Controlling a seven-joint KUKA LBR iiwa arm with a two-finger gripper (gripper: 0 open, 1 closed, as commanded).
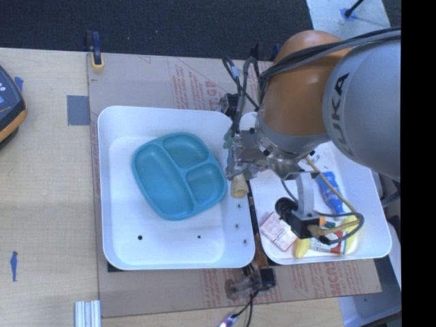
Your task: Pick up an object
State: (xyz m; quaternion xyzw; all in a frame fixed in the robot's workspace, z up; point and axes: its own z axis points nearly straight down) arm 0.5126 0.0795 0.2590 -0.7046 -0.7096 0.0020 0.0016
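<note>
My gripper (238,176) hangs over the rims where the two white bins meet, under the grey and orange wrist. A small tan cork-like piece (238,187) sits between its fingertips, and the fingers are shut on it. In the left bin (116,244) lies a blue divided plate (178,174), just left of the gripper. The right bin (378,210) holds a red-and-white packet (276,230), a yellow item (303,248) and a blue tube (332,189), partly hidden by the arm.
The bins rest on brown cardboard on a wooden bench. A yellow-edged device (8,107) sits at the far left edge. A clamp (96,52) stands at the cardboard's back left corner. Cables (238,87) run behind the wrist.
</note>
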